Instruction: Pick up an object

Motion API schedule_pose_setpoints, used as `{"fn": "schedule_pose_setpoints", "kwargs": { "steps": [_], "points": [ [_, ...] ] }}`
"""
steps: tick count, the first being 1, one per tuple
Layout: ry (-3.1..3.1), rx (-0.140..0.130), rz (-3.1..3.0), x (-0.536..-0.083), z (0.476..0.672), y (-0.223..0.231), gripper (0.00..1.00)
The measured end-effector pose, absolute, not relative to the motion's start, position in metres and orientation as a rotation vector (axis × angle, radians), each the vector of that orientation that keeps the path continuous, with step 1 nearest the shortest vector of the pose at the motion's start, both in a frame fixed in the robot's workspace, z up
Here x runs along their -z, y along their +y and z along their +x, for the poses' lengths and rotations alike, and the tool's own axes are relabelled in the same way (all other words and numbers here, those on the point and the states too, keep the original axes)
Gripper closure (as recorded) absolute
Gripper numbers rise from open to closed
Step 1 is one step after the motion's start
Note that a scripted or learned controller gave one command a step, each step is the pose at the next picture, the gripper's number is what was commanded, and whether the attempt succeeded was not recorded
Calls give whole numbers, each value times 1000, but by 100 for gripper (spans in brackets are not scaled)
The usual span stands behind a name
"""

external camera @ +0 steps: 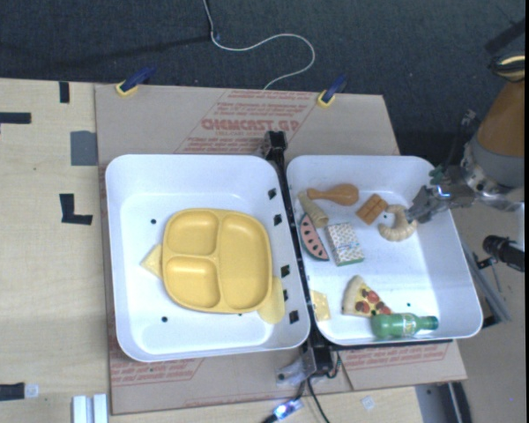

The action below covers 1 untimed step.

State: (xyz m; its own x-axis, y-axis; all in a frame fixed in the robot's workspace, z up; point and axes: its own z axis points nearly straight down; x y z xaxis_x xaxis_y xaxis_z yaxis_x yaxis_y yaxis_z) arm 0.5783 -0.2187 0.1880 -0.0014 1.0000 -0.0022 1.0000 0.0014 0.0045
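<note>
Where the end effector (420, 208) reaches, it touches a pale pretzel (397, 228).

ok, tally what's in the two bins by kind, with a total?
Divided yellow plate: 1
Toy foods: 6 (drumstick, watermelon slice, pizza slice, orange block, pale ring, yellow piece)
Green bottle: 1
Patterned packet: 1
Total: 9

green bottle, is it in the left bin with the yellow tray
No, the green bottle lies at the front edge of the right bin, beside the pizza slice; the yellow tray sits in the left bin.
</note>
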Motion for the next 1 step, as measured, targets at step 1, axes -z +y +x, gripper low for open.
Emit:
{"fn": "schedule_pose_setpoints", "kwargs": {
  "steps": [1],
  "points": [
    [2221,-3,2217,-227,579,-218,100]
  ]
}}
